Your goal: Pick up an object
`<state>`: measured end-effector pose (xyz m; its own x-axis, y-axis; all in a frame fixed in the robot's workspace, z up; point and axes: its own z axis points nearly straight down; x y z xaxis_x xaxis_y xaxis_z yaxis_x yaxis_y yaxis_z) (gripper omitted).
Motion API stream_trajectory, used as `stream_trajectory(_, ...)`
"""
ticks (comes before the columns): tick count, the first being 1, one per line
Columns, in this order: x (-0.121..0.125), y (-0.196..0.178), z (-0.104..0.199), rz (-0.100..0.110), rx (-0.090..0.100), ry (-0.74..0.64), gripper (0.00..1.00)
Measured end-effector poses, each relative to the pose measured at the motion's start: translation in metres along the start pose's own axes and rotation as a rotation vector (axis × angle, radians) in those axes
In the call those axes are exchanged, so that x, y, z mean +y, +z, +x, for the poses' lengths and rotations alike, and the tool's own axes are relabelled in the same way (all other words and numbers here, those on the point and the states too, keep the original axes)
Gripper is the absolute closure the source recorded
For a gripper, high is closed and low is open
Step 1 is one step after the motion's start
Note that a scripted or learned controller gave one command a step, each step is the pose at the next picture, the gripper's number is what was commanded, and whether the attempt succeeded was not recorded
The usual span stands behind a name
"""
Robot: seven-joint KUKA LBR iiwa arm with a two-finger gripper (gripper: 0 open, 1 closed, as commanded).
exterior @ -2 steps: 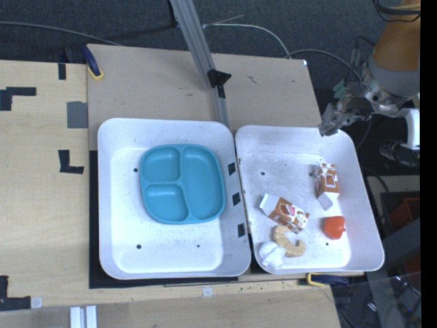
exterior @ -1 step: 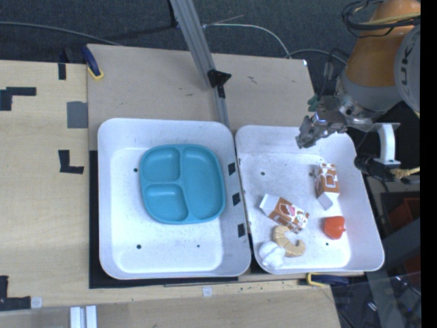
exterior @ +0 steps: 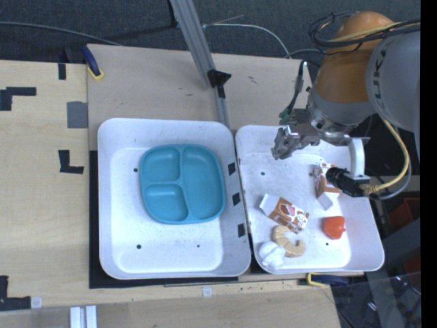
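Gripper (exterior: 283, 145) of the grey arm hangs over the upper left part of the right shallow white bin (exterior: 355, 255), above bare floor; whether it is released or clenched cannot be told, and nothing shows in its grasp.

Lower in that bin lie the loose things. A small flat packet, white and brown with a red picture (exterior: 285, 212), rests tilted near the middle. Just below it a tan, curved pastry-shaped toy (exterior: 289, 242) lies touching a small white lumpy object (exterior: 270, 253) at the bin's near left corner. A small red blocky object (exterior: 334, 227) sits to the right of the packet, apart from it. Nearer the arm's cabling, a small brown and white piece (exterior: 322, 183) lies by the right wall, partly hidden.

In the left shallow white bin (exterior: 113, 203) rests a teal plastic plate with 3 compartments (exterior: 182, 183), flat and centred.

Both bins sit side by side on a pale wooden bench (exterior: 41, 203) with dark tape marks. A grey metal pole (exterior: 194, 36) slants up behind the bins, over dark carpet (exterior: 102, 5).
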<state>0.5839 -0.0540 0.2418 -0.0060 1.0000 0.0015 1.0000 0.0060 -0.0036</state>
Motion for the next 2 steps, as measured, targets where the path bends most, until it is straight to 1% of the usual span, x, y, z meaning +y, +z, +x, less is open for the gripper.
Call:
stream_trajectory(1, -0.01, 0.011, 0.056, 0.0, 0.0, -0.001, 1.0)
stream_trajectory(2, -0.032, 0.02, 0.114, 0.001, 0.0, -0.001, 1.0)
